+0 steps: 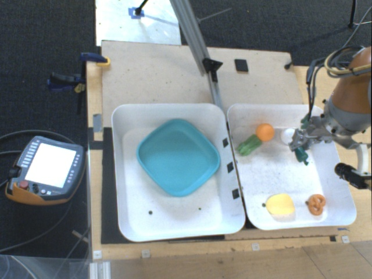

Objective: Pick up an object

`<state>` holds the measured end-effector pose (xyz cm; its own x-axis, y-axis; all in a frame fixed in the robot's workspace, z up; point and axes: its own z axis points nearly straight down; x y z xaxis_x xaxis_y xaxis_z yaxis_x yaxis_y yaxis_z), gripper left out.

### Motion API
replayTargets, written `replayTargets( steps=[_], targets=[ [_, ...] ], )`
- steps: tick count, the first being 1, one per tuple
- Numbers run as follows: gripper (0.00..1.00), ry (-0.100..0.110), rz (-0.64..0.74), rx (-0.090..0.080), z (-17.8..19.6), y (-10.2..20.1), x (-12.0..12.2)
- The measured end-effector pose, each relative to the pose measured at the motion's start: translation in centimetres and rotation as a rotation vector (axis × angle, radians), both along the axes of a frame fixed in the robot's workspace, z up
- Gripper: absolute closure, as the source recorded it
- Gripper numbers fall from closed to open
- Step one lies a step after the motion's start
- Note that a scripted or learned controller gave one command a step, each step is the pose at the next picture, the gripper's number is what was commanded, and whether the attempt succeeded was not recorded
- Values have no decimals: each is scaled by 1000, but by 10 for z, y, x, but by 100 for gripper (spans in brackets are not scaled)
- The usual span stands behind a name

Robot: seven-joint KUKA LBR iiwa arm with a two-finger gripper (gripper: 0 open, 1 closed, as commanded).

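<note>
dark speckled carpet surrounds a pale particle-board bench (163, 74), and from my camera view, looking down at a slant, two shallow white bins sit side by side on it. left bin (131, 214) carries a teal plate (178, 156), tilted like a diamond and taking up most of the floor, which i judge leaves little to grab there. right bin (337, 214) holds the loose pieces: an orange ball (265, 132) touching a green vegetable (249, 145) near the far left corner, a white ball (288, 135) just beside them, a yellow lemon-like piece (280, 205) and an orange pretzel-shaped toy (316, 204) near the front edge, well apart from the rest. the gripper (302, 150) hangs low over the far part of the right bin, just right of the white ball, with something teal-green at its tip; whether that is a held object or part of the fingers, and whether they are apart or together, i cannot tell. i'd guess the white ball is the likeliest target, being nearest. a teach pendant (46, 168) lies on the floor at left, clamps (81, 68) grip the bench's far left corner, and a metal pole (189, 25) slants up from the back
</note>
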<state>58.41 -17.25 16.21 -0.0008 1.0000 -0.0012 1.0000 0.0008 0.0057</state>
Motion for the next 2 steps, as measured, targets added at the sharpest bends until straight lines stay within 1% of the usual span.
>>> replayTargets(
  steps=[1, 2],
  targets=[
    [100, 0, 0, 0, 62, -1, -4],
    [100, 1, 0, 0, 100, -1, -3]
  ],
)
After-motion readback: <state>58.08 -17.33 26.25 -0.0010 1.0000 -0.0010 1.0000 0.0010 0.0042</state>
